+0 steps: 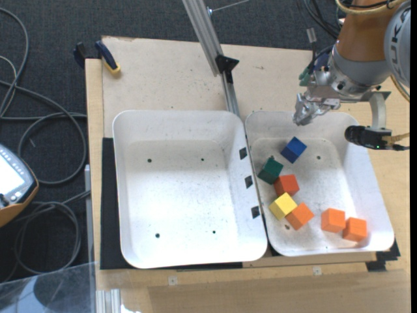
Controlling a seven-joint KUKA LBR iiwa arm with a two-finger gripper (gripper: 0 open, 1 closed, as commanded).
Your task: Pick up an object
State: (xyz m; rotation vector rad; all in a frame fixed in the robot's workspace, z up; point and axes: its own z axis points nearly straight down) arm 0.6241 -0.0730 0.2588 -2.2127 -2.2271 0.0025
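Blocks lay only in the right bin (381, 204), seven of them, and the left bin (124, 142) beside it showed its bare white floor with small dark spots. The blue block (294, 149) was the farthest one, sitting alone in the far part of the right bin. A little nearer and to the left, the green block (270, 171) rested close to the wall between the two bins. Just near of it was an orange-red block (286, 185), then the yellow block (283, 205), which touched an orange block (300, 216) on its right. Two more orange blocks (343, 224) sat side by side at the near right corner, touching each other.

The gripper (303, 116) hung over the far edge of the right bin, just beyond the blue block and apart from it. Its fingers pointed down and looked close together, with nothing between them, but they were small and partly dark, so I cannot tell surely how wide they stood. The arm (368, 25) with its orange band came in from the far right. A grey metal bar (208, 38) ran from the far side down to the gap between the bins.
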